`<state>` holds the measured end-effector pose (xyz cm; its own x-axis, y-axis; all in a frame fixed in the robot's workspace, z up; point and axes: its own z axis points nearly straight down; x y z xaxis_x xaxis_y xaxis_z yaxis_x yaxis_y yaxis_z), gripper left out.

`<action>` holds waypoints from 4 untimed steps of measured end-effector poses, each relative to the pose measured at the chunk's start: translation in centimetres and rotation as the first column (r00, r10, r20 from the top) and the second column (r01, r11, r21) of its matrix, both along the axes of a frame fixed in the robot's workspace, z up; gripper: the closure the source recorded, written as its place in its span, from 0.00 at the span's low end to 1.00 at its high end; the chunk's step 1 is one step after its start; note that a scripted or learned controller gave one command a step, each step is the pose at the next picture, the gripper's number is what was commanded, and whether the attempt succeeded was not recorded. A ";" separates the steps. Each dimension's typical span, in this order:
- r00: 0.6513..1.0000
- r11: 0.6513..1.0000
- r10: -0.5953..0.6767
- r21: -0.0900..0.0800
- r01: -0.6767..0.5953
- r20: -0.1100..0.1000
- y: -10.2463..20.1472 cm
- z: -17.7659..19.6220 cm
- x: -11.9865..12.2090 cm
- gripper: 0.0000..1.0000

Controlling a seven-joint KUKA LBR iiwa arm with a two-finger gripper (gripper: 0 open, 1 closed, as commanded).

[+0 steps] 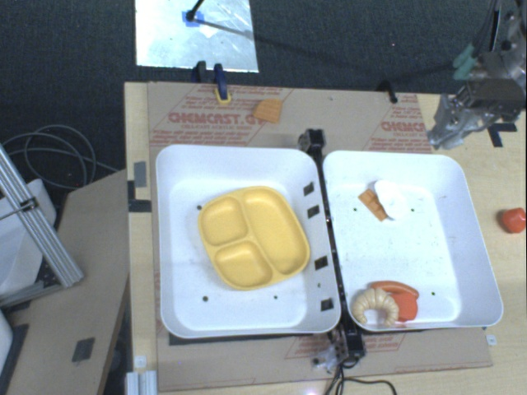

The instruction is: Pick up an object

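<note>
Croissant and red sausage-like toy lie touching in the near corner of the right bin, while a white piece and an orange wedge sit together toward its far side. Left bin holds a yellow divided plate. Above the desk, beyond the right bin's far corner, hangs the tool; whether it is apart or together cannot be told. A clean pick likely means descending squarely over one isolated item, away from the bin walls.

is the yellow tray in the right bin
No, the yellow tray lies in the left bin, beside the right bin.
</note>
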<state>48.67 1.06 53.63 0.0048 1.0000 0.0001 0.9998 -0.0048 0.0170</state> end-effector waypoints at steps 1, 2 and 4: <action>1.000 1.000 0.017 0.003 -0.017 -0.013 8.8 -0.1 -0.1 1.00; 1.000 1.000 0.009 0.001 -0.009 -0.014 8.3 -0.1 0.0 0.00; 1.000 1.000 -0.010 -0.004 0.010 -0.014 -7.0 -0.2 1.3 1.00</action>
